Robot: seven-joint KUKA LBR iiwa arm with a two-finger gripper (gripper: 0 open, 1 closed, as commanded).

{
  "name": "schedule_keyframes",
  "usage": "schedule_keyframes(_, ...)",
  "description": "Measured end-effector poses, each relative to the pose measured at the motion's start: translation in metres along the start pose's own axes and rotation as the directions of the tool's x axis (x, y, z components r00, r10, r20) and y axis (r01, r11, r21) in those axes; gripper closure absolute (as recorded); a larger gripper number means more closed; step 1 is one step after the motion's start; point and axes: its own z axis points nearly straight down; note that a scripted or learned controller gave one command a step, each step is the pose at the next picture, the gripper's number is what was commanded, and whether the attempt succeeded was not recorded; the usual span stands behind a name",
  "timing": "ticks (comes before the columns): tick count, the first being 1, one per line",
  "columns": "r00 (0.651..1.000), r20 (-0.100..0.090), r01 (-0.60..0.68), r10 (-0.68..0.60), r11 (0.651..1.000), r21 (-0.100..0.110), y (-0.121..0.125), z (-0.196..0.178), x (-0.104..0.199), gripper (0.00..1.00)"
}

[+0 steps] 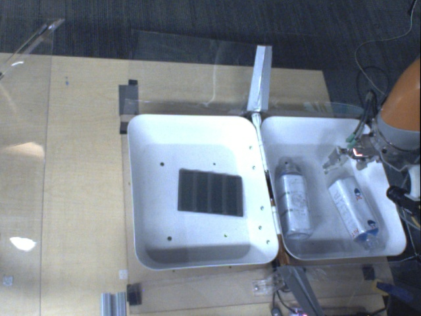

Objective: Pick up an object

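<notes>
Here the claw (343, 155), how wide I cannot tell, hovers near the right bin's (309, 127) back edge; better to centre over the clear bottle (352, 209) before lowering.

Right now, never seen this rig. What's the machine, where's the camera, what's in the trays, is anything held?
One camera looks down at a slant on a wooden bench. Two shallow white bins sit side by side on it. The left bin holds a dark ribbed rectangular object. The right bin holds two clear plastic bottles lying down: one near the divider, another further right. The machine is a grey robot arm with an orange band, reaching in from the right. Its gripper sits over the right bin, just above the second bottle. Nothing visibly sits between its fingers, so I would not call anything held.
</notes>
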Motion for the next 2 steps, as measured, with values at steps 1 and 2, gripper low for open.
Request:
schedule_keyframes(1,0.991,0.003,0.136,-0.136,0.991,-0.006,0.001,0.055,-0.012,0.0)
schedule_keyframes(2,0.949,0.005,0.315,-0.315,0.949,-0.008,-0.06,0.054,-0.008,0.0)
